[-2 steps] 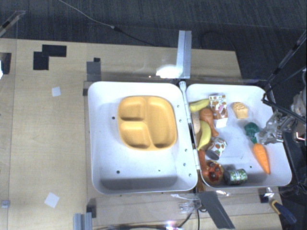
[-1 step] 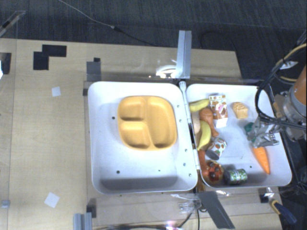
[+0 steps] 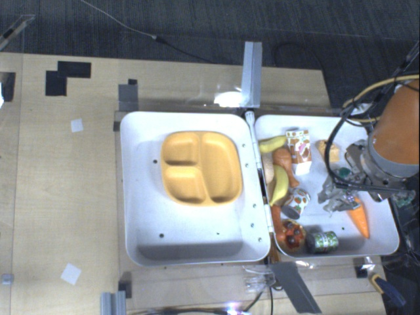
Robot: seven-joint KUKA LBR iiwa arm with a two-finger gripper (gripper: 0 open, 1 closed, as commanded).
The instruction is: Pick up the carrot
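The carrot [image 3: 359, 220] is an orange tapered piece lying in the right bin [image 3: 387, 241] near its front right corner, with its thin tip pointing toward the front rim. My gripper [image 3: 338, 199] hangs low over the bin just left of the carrot's thick end, touching or overlapping that end. The arm's orange band [image 3: 400, 126] and grey wrist cover the bin's right side above it. Nothing shows the carrot lifted off the bin floor.
Left of the gripper lie two bananas [image 3: 280, 184], a small carton [image 3: 298, 151], a small tin [image 3: 296, 202], a green can [image 3: 322, 241] and a red item [image 3: 292, 233]. The left bin [image 3: 141, 195] holds a yellow divided plate [image 3: 200, 167]. Black cables [image 3: 341, 130] loop by the wrist.
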